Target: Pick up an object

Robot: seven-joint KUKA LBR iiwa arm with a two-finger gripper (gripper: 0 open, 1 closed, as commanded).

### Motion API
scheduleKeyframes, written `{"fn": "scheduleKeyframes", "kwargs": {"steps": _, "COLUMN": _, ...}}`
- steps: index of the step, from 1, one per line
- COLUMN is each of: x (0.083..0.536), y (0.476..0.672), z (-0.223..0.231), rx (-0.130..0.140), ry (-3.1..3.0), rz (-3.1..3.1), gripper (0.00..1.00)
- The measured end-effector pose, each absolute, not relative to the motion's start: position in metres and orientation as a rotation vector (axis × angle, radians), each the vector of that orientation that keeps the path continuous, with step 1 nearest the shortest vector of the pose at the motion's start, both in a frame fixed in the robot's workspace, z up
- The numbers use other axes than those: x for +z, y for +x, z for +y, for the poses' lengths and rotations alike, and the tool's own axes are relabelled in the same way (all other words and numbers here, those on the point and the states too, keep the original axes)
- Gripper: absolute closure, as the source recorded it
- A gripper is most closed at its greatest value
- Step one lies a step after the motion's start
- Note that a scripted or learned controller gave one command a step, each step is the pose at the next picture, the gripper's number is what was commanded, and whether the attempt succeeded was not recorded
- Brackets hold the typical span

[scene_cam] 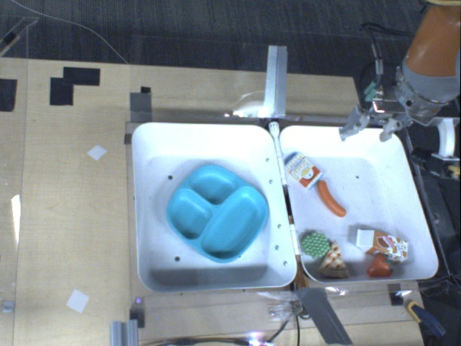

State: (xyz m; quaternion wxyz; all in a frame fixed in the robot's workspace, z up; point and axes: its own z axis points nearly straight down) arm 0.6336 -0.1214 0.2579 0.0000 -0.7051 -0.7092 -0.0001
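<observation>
Wooden bench (pixel 65 215) bearing two shallow white bins side by side. Left bin (pixel 151 157): a blue sectioned plate (pixel 217 211) at centre. Right bin (pixel 403 186): candidate objects are a small carton (pixel 302 169) and an orange sausage-shaped toy (pixel 332 197) toward 10 o'clock of that bin, with a green round item (pixel 314 244), a wedge-shaped piece (pixel 333 262) and a printed box (pixel 389 247) crowded along 6 o'clock.

Gripper (pixel 371 125) hovers at the bin's 12 o'clock rim, fingers spread, nothing between them.

Likely hazards: a descent here would probably strike the rim; the clustered items sit touching or nearly so, so a finger may push a neighbour or land on two at once.

Open floor lies at the bin's centre and 2 o'clock.
</observation>
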Motion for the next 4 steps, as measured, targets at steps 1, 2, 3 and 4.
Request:
{"fn": "scheduleKeyframes", "kwargs": {"steps": 1, "x": 0.148, "y": 0.594, "z": -0.097, "rx": -0.001, "ry": -2.215, "rz": -2.229, "gripper": 0.00}}
{"fn": "scheduleKeyframes", "kwargs": {"steps": 2, "x": 0.089, "y": 0.586, "z": -0.097, "rx": -0.012, "ry": -2.170, "rz": -2.284, "gripper": 0.00}}
{"fn": "scheduleKeyframes", "kwargs": {"steps": 3, "x": 0.101, "y": 0.589, "z": -0.097, "rx": -0.017, "ry": -2.175, "rz": -2.288, "gripper": 1.00}}
{"fn": "scheduleKeyframes", "kwargs": {"steps": 4, "x": 0.185, "y": 0.637, "z": -0.044, "rx": -0.004, "ry": -2.294, "rz": -2.150, "gripper": 1.00}}
